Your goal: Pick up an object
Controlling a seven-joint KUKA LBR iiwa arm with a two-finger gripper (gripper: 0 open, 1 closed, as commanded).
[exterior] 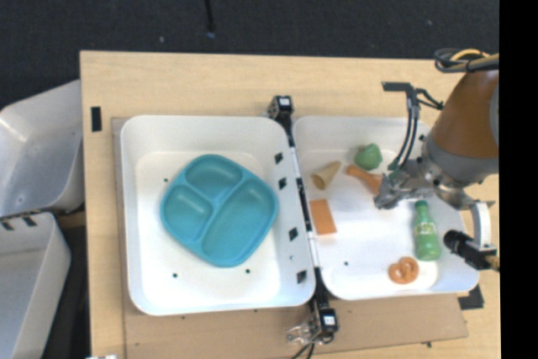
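Left white bin (143,282): teal plastic divided plate (219,209), three compartments, lying flat at centre.

Right white bin (336,282): tan cone-shaped piece (326,174) at far left; flat orange rectangular block (322,216) just near of it; round green ball-like object (367,155) at far centre; orange carrot-shaped wedge (364,177) beside it; green plastic bottle (425,231) at right, lying lengthwise; orange pretzel-shaped ring (404,271) at near right.

Gripper (392,191): low over right bin, just right of orange wedge, left of bottle. Open or closed: cannot tell.

Blue divided tray (220,210) inside left bin (134,282).
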